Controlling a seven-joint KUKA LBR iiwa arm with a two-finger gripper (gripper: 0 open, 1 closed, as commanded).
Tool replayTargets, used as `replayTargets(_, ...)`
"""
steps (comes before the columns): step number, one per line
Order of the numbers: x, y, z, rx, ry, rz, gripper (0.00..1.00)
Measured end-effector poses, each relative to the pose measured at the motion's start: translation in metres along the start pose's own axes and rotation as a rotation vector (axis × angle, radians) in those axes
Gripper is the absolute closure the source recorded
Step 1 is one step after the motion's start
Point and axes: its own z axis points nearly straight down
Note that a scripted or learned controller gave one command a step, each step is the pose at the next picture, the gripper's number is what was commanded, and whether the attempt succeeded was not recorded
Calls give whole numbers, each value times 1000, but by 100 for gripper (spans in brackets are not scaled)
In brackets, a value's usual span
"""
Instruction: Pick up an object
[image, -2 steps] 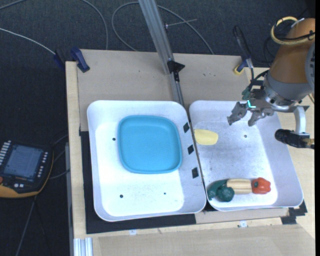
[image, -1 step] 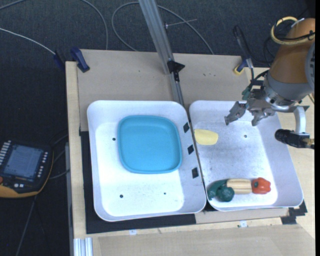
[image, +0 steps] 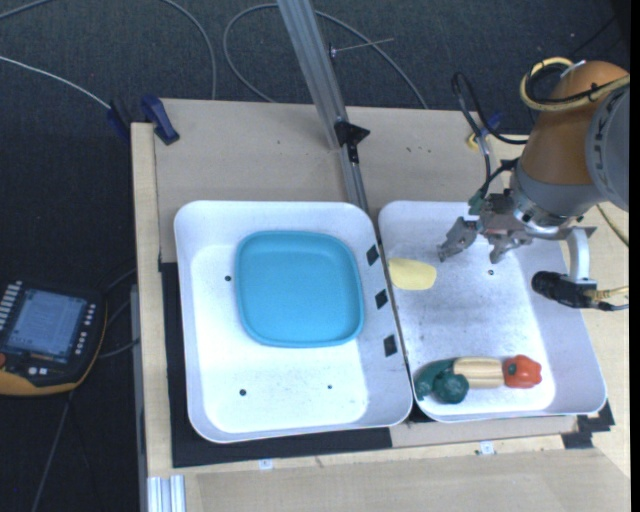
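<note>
Gripper (image: 479, 241) hovering over the far part of the right bin (image: 560, 330), fingers spread apart, nothing between them. Near it, toward the bin's left wall, a yellow object (image: 412, 274). Along the bin's near edge, a green object (image: 443, 384), a tan piece (image: 478, 372) and a red object (image: 521, 371) touching in a row. In the left bin (image: 200, 300), a blue plate (image: 298, 288).

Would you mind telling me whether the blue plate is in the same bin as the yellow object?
No, the blue plate lies in the left bin, while the yellow object lies in the right bin.
</note>
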Motion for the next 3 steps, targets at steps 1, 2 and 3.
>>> replayTargets(1, 9, -5, 50, 1, 0, 0, 0)
replayTargets(2, 10, -5, 67, -2, 0, 0, 0)
replayTargets(3, 10, -5, 56, -5, 0, 0, 100)
